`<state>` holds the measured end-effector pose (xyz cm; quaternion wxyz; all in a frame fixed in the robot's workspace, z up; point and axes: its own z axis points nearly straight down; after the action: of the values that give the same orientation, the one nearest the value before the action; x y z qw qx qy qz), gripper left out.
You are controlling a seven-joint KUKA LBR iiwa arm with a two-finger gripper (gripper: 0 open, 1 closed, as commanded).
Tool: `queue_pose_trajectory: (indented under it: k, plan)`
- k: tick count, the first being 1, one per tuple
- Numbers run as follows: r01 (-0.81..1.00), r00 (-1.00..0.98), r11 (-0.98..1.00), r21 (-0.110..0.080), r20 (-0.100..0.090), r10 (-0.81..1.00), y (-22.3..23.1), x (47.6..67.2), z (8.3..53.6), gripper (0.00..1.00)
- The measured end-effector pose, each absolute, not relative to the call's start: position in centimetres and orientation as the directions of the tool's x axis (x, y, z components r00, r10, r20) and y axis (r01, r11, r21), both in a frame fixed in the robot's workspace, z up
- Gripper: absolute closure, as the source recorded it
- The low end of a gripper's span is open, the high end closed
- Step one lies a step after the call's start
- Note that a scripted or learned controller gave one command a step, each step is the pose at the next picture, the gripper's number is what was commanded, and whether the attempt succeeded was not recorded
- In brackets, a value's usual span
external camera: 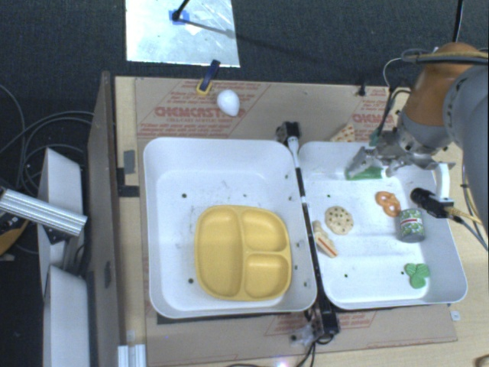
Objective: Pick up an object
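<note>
Camera view has our gripper (pixel 374 161) low at the right bin's (pixel 443 281) upper edge, over a green object (pixel 365 173); whether it grips, we cannot tell. We judge this the grasp step; next comes a clean lift.

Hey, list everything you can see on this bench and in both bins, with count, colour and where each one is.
Bins: 2, white, side by side on the bench.
Tray: 1, yellow, three compartments, left bin.
Cookie: 1, tan with dark spots, right bin, near the divider.
Pretzel: 1, orange, right bin.
Can: 1, grey-green, right bin, below the pretzel.
Green toy: 1, right bin, near corner.
Hot dog: 1, tan-red, right bin, by the divider.
Egg: 1, white, behind the left bin.
Green piece: 1, far side of the right bin, under the gripper.
Gripper: 1, grey, over the right bin's far side.
</note>
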<state>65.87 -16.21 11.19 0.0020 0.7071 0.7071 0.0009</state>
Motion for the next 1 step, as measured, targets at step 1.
queue_pose_trajectory:
  k: [1]
  plan:
    - [1.000,0.003,-0.003,0.002,-0.002,1.000,-20.32,60.64,16.24,0.00]
